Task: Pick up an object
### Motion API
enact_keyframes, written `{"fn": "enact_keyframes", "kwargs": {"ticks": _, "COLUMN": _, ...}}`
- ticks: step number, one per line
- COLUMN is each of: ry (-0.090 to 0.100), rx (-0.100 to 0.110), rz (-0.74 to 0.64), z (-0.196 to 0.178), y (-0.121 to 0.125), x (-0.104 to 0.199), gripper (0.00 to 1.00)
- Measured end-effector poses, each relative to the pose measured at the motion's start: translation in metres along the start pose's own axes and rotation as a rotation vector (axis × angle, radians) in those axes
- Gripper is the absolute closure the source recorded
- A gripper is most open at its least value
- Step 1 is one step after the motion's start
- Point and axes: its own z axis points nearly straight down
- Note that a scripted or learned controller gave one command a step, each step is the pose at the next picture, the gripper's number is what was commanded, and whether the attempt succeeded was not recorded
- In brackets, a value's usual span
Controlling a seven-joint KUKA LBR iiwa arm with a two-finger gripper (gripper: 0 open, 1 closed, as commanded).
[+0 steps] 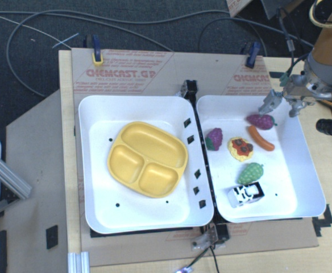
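We've got the end effector (282, 103) open, empty, hovering over the right bin (308, 169) by purple grapes (261, 120).

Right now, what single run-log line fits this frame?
gripper: open, above right bin's far edge | holding: nothing | nearest: purple toy | left bin: yellow tray

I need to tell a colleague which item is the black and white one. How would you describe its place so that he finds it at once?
Look at the right-hand white bin, the one without the yellow tray. Follow its row of small toys down to the edge nearest the camera, just below the green bunch. There lies the black and white toy, the only boxy, two-toned piece; its neighbours are rounded and coloured.
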Motion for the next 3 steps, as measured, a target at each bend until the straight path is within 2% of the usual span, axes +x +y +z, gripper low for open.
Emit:
{"fn": "enact_keyframes", "kwargs": {"ticks": 1, "ry": -0.003, "rx": -0.014, "rz": -0.003, "z": -0.008, "y": 0.003, "x": 0.0, "gripper": 0.0}}
{"fn": "enact_keyframes", "kwargs": {"ticks": 2, "ry": -0.002, "rx": -0.01, "rz": -0.003, "z": 0.036, "y": -0.003, "x": -0.003, "gripper": 0.0}}
{"fn": "enact_keyframes", "kwargs": {"ticks": 3, "ry": -0.001, "rx": -0.009, "rz": -0.004, "z": 0.092, "y": 0.001, "x": 0.007, "gripper": 0.0}}
